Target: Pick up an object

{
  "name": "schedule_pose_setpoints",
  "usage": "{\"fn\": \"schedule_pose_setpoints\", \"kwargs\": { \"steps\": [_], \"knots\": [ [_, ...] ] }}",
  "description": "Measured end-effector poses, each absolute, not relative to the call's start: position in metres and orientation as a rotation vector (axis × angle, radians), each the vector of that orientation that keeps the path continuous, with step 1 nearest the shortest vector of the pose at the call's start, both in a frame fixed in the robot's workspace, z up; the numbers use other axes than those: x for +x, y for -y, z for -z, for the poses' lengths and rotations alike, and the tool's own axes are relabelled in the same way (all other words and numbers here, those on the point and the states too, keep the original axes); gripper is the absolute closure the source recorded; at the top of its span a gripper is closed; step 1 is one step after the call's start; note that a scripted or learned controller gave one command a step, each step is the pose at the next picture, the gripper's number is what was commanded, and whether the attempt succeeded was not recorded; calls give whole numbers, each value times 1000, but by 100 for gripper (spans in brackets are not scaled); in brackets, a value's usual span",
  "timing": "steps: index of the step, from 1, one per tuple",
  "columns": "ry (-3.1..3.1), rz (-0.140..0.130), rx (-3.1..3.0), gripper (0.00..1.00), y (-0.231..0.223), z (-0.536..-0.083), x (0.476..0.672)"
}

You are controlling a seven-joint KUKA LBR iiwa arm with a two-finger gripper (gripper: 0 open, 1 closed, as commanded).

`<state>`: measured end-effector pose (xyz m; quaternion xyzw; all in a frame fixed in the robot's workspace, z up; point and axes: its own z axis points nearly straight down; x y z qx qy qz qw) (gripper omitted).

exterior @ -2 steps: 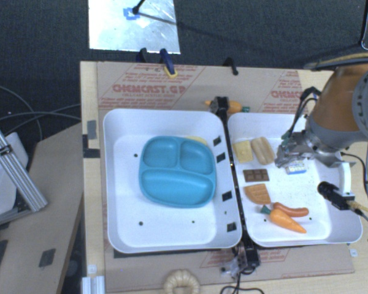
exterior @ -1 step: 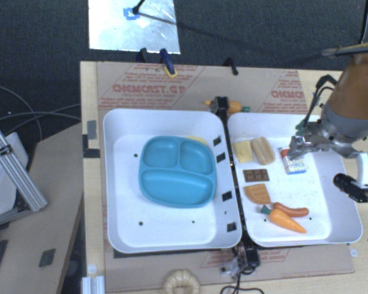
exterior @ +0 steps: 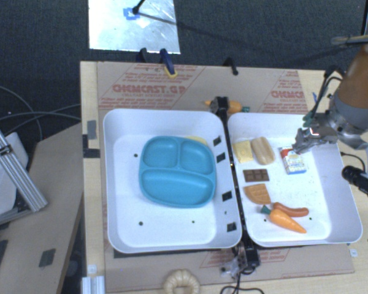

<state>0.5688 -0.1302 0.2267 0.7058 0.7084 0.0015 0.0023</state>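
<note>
The right bin (exterior: pixel 340 195) holds several toy foods. A yellow block (exterior: pixel 242 152) and a tan bun (exterior: pixel 263 150) lie at its upper left. Below them are a brown chocolate square (exterior: pixel 256 176) and an orange cracker (exterior: pixel 258 193). A carrot (exterior: pixel 286 222) and a red sausage (exterior: pixel 292 211) lie near the front. A small red, white and blue box (exterior: pixel 294 163) lies mid-bin. My gripper (exterior: pixel 303 141) hangs just above and to the right of that box, at its upper end. Nothing is visibly held.
The left bin (exterior: pixel 119 182) carries a blue divided plate (exterior: pixel 176 170) with a yellow piece (exterior: pixel 198 139) peeking out behind it. Black clips line the divider between the bins. A beige ring (exterior: pixel 181 282) lies off the front edge of the bench.
</note>
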Motion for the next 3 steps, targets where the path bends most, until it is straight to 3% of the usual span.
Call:
{"fn": "schedule_pose_setpoints", "kwargs": {
  "steps": [2, 3],
  "knots": [
    [-2233, -7, 2208, 100, 17, -225, 598],
    [-2221, -1, 2219, 100, 27, -214, 602]
  ]
}}
